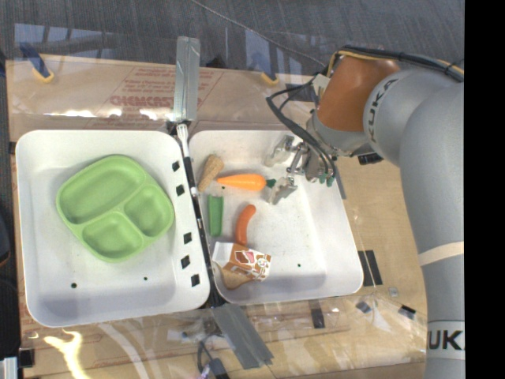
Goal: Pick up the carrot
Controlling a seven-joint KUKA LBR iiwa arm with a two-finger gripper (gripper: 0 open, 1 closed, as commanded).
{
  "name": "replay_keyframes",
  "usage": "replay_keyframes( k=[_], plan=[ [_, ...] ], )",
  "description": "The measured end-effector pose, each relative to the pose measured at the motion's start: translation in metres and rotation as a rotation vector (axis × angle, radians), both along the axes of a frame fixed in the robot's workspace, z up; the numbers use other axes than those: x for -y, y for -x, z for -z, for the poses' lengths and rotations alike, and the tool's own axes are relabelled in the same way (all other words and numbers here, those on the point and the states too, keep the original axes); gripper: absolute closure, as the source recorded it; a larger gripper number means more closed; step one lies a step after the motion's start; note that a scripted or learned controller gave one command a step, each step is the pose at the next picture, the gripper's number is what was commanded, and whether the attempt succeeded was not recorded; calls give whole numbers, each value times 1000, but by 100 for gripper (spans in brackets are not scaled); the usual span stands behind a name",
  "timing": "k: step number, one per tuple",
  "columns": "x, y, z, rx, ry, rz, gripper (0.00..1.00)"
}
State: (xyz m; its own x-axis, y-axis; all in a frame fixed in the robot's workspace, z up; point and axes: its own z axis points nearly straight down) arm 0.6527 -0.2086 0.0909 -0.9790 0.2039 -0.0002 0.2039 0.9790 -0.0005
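Left bin (47,290): holds a green divided plate (114,206), well apart from the work and not involved. Right bin (331,267): along its left wall lie a tan bread-like piece (209,170), a green stick (215,215), an orange-red sausage-shaped item (245,223) and a small printed packet (248,263). The carrot (241,182) lies flat on the bin floor, leafy end toward the arm. The gripper (284,186) stands just beside that end, fingers parted and holding nothing, judged positioned for a grasp not yet made.
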Motion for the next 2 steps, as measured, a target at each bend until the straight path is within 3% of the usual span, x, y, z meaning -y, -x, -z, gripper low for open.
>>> replay_keyframes(
  k=[1,2],
  plan=[
    [-2,-4,-15,9,3,-9,100],
    [-54,33,-2,3,0,-17,100]
  ],
)
